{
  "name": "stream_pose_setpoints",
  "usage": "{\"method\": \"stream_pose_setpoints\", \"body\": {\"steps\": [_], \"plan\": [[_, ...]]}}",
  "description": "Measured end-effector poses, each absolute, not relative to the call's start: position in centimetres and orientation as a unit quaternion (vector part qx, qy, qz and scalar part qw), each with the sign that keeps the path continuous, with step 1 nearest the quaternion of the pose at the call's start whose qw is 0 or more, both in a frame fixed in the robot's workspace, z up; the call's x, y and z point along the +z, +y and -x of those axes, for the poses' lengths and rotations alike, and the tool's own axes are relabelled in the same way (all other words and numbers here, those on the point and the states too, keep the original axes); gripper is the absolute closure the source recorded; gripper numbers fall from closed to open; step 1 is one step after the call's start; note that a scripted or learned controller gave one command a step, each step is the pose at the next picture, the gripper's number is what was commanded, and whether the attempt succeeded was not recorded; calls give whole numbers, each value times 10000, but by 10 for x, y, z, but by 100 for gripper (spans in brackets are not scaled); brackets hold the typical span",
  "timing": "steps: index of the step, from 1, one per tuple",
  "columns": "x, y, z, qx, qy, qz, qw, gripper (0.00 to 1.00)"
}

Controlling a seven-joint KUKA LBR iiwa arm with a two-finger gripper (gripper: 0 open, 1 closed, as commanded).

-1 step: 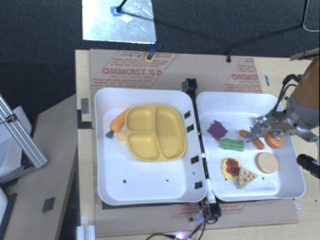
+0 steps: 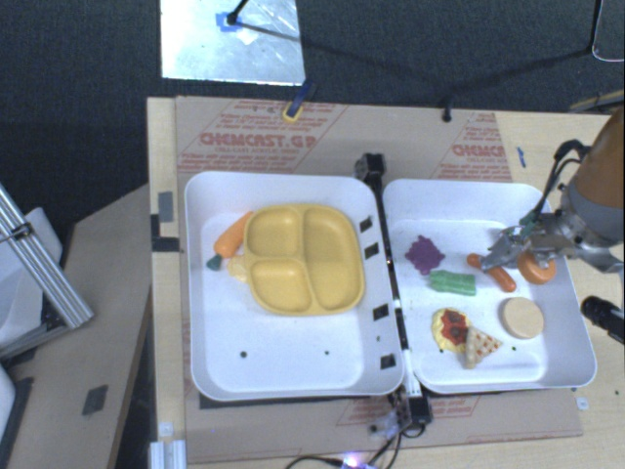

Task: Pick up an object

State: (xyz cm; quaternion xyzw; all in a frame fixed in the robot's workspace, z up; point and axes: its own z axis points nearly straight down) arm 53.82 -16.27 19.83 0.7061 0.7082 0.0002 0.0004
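Camera view: grey two-finger gripper (image 2: 510,252), state indeterminable, sits low in the right shallow white bin (image 2: 566,369), directly over the orange-red plastic sausage (image 2: 494,274), beside an orange ring-shaped toy (image 2: 539,270).

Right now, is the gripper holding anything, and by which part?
It cannot be told: the gripper is down over the sausage in the right bin, but no grip is visible.

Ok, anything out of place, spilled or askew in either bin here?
One thing: the toy carrot in the left bin is wedged against the yellow divided plate, not in a compartment. Nothing looks spilled or damaged.
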Motion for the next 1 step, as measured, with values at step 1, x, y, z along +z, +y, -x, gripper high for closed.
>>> {"method": "stream_pose_setpoints", "body": {"steps": [1], "plan": [[157, -162, -539, -5, 7076, -7066, -12, 0]]}}
